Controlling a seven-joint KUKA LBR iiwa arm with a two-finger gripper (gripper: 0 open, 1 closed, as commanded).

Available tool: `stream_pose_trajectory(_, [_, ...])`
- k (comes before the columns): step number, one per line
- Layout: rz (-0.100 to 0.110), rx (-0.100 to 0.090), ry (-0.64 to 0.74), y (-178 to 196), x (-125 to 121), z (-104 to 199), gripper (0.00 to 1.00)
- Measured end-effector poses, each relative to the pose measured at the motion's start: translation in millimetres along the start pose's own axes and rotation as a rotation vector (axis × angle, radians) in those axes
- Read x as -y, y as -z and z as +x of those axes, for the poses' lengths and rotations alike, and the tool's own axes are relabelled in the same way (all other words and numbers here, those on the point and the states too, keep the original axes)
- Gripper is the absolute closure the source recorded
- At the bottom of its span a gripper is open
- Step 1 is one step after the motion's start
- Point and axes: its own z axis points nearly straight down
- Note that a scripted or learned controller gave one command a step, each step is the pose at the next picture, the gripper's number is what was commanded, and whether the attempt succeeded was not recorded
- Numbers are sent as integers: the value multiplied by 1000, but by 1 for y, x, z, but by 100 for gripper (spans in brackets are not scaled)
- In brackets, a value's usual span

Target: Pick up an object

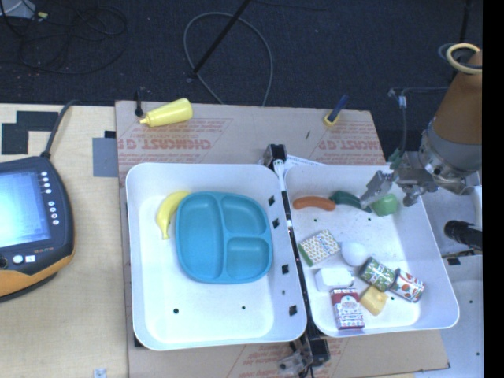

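My gripper (391,195) hangs over the far part of the right bin (438,246), open, with its two fingers spread either side of a pale green object (386,205) that lies just below them. A dark green piece (344,198) and an orange sausage shape (313,204) lie to its left. Nearer the front are a checkered packet (319,246), a white egg (354,252), a white block (335,276), a red box (346,308), a yellow block (373,299), a green can (378,274) and a red can (408,287).
The left bin (150,290) holds a blue divided plate (223,237) and a yellow banana (167,211). Behind the bins on the cardboard lie a yellow bottle (168,113) and a blue clip (336,110). A control pendant (27,219) sits at the far left.
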Motion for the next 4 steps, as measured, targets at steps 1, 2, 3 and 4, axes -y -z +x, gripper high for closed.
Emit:
stream_pose_trajectory(1, [-3, -2, 0, -148, -7, 13, 0])
stream_pose_trajectory(2, [-2, -1, 4, -144, -52, 40, 0])
stream_pose_trajectory(3, [0, -1, 2, -144, -54, 41, 0])
stream_pose_trajectory(4, [0, 0, 0, -144, -54, 35, 0])
